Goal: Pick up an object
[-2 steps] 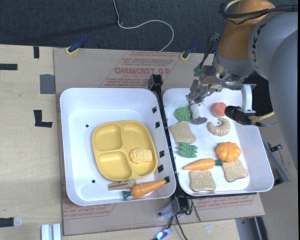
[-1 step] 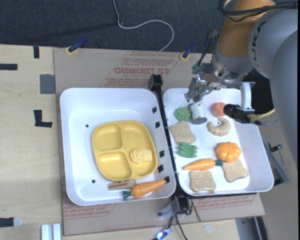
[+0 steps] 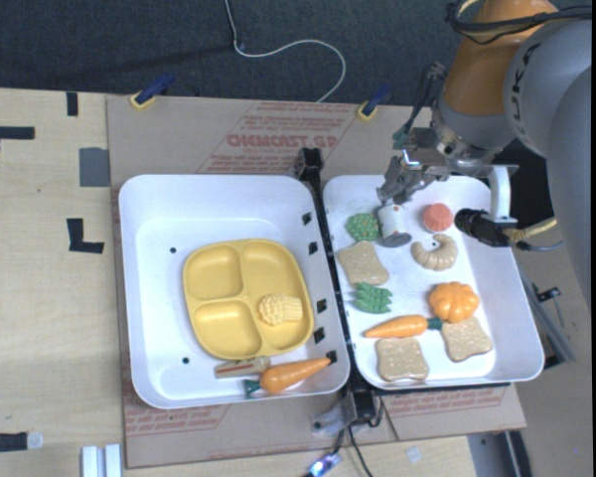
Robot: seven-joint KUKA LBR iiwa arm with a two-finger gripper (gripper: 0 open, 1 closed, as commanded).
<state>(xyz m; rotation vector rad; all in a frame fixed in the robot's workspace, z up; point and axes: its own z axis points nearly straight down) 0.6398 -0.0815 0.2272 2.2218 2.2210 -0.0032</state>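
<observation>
My gripper [image 3: 398,193] hangs over the back left part of the right bin [image 3: 512,266]. Directly below its tip stands a small grey-white cylinder [image 3: 393,225]; whether it is held I cannot tell. Around the cylinder lie a green leafy piece [image 3: 362,227], a red tomato [image 3: 436,217] and a pale croissant [image 3: 435,254]. Further forward are a bread slice [image 3: 362,263], a second green piece [image 3: 372,297], an orange pumpkin [image 3: 453,301], a carrot [image 3: 397,327] and two more bread slices [image 3: 402,359] [image 3: 466,339].
The left bin [image 3: 144,266] holds a yellow divided plate [image 3: 228,276] with a corn cob [image 3: 281,310] in one compartment. Another carrot [image 3: 293,373] and a brown stick [image 3: 240,368] lie at that bin's front edge. The arm [image 3: 497,58] fills the upper right.
</observation>
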